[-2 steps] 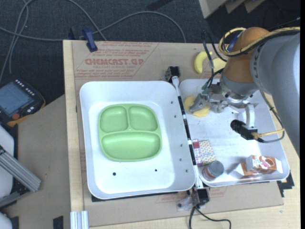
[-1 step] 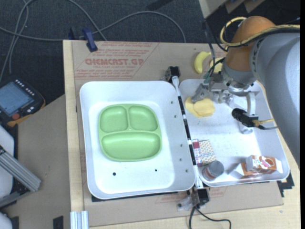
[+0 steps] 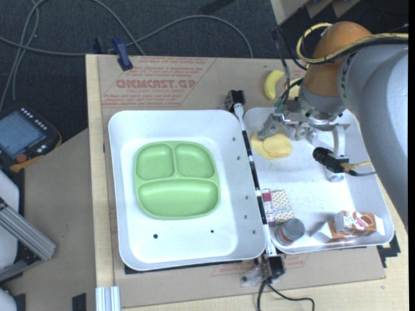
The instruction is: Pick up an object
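Note:
My gripper (image 3: 287, 132) hangs over the back of the right bin (image 3: 363, 173), its two metal fingers (image 3: 268, 131) spread apart and open with nothing between them. A soft yellow object (image 3: 275, 148) lies on the bin floor just below and in front of the left finger, close to it or touching. Toward the bin's front lie a small patterned box (image 3: 278, 205), a grey-capped round container (image 3: 290, 229) and an orange-and-white carton (image 3: 351, 224).
The left bin (image 3: 123, 173) holds a green divided plate (image 3: 176, 179). Another yellow object (image 3: 274, 84) sits on the bench behind the right bin. A black divider strip (image 3: 249, 161) runs between the bins. The arm covers the right bin's far right side.

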Controlling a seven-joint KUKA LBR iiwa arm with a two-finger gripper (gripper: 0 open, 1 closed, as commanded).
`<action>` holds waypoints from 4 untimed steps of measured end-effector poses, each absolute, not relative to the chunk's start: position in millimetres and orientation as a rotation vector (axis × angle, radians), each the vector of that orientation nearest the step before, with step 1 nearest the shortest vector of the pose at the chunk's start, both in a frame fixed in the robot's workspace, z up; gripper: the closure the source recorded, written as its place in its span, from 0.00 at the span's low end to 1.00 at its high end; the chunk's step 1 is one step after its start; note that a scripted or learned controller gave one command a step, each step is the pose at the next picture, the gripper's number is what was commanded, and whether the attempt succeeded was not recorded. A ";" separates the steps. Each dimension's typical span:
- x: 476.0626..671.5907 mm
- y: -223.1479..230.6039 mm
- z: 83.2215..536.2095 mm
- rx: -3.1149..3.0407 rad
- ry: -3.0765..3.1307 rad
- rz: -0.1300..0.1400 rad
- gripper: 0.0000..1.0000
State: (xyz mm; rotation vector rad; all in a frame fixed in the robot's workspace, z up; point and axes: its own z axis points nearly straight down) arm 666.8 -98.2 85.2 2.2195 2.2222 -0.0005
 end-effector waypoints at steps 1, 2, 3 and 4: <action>666.7 -92.1 85.3 2.220 2.222 -0.001 0.00; 666.6 -103.4 85.0 2.220 2.220 -0.001 0.00; 666.7 -92.3 85.2 2.221 2.222 -0.001 0.00; 666.5 -98.2 84.9 2.221 2.221 -0.002 0.00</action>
